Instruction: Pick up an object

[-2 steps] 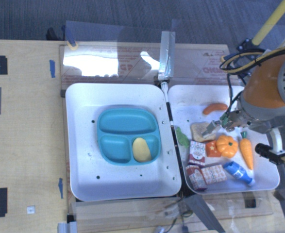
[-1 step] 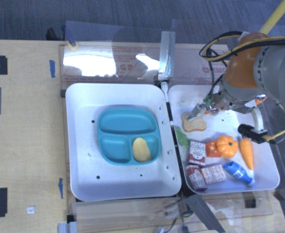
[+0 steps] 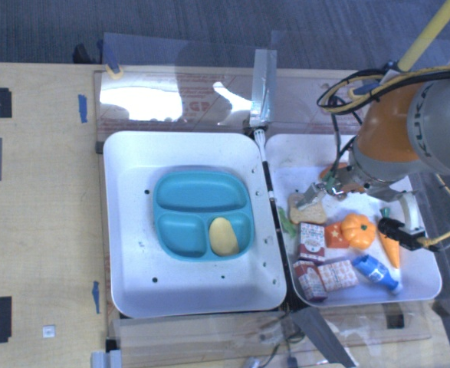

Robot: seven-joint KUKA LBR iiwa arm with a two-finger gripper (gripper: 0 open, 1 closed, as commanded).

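The claw hangs low over the upper left part of the right bin, its metal tips close above a pale flat piece lying there. I cannot tell how the claw is set, and nothing shows held in it. Behind it the grey arm with its orange band reaches in from the right, cables looping over it. Just below the claw lies a cluster of play food: a small orange pumpkin, a carrot, a blue bottle and a few red-and-white packets. In the left bin sits a teal divided tray, with a yellow lemon-like piece in its lower right compartment.
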